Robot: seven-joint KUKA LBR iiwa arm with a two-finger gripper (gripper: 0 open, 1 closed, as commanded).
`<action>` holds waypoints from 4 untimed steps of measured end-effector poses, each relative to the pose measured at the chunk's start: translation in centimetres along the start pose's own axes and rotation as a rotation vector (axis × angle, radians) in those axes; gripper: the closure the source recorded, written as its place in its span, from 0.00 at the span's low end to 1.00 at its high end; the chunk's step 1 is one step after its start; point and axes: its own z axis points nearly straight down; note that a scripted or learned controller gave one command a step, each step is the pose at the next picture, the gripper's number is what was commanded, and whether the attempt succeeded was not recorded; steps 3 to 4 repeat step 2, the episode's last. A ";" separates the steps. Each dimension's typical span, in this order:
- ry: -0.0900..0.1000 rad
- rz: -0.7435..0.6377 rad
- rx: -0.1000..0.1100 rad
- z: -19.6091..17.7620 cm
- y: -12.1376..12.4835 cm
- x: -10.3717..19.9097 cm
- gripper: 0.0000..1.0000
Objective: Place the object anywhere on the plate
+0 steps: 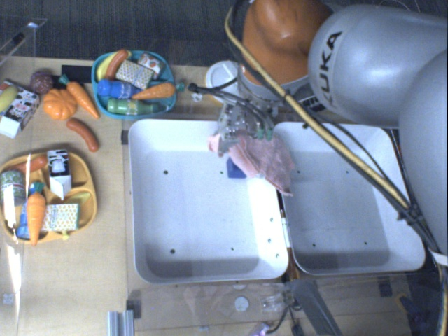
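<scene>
1. The grey arm (378,54) fills the upper right of the frame, hiding the counter (70,271) behind it.
2. The pincer (241,128), at upper centre, is clenched on a pink cloth (262,159) hanging over the seam between the bins.
3. A blue bit beneath the cloth is hard to make out.

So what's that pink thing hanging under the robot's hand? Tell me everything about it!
The pink cloth looks soft and floppy, like a crumpled rag, pale pink with darker folds. It dangles just below the gripper, over the wall where the two white bins meet, drooping toward the right bin. A small blue bit peeks out at its lower left. Whether the cloth is truly pinched by the gripper is too blurry to tell.
</scene>
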 end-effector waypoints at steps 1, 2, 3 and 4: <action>0.000 -0.001 -0.001 -0.6 5.3 0.0 1.00; 0.000 -0.001 -0.001 -0.6 5.2 0.0 0.00; 0.000 -0.001 -0.001 -0.6 5.2 0.0 0.00; 0.000 -0.001 -0.001 -0.6 5.2 0.0 0.00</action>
